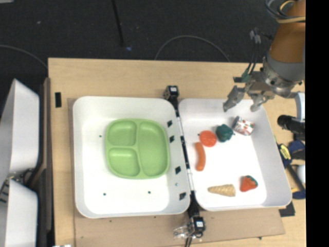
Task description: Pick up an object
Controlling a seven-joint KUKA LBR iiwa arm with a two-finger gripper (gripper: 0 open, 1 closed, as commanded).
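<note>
Jaws spread wide, the two fingers standing well apart with only bare bin floor showing between them; nothing is held. Gripper (pixel 241 101) hangs over the far right corner of the right-hand shallow white bin (pixel 226 181), fingers pointing down, on the grey arm with its orange band (pixel 288 42) reaching in from the right.

Nearest thing below the fingers: a small crumpled silver-and-red wrapper-like object (pixel 243 126), just toward the camera from the right finger. Beside it, touching or nearly so, a dark teal rounded lump (pixel 224 133). Next left, a round orange-red ball-like piece (pixel 207 138), and just under that an elongated orange sausage-shaped piece (pixel 200 156) lying lengthwise near the bin's left wall. Toward the near edge: a tan cone, like a wafer cone (pixel 222 190), lying on its side, and a red strawberry-shaped toy (pixel 249 183) close by on its right.

Left-hand shallow white bin (pixel 87 189) holds a pale green three-compartment plastic plate (pixel 138 148), roughly centred.

Progress, as judged: pick not yet made. All six small objects lie on the bin floor, none lifted. Height of the fingers above the floor is hard to read from this slant. Left to do: settle on a target, most likely the wrapper or teal lump, descend, close, lift. The pair's closeness could spoil a clean grasp.
</note>
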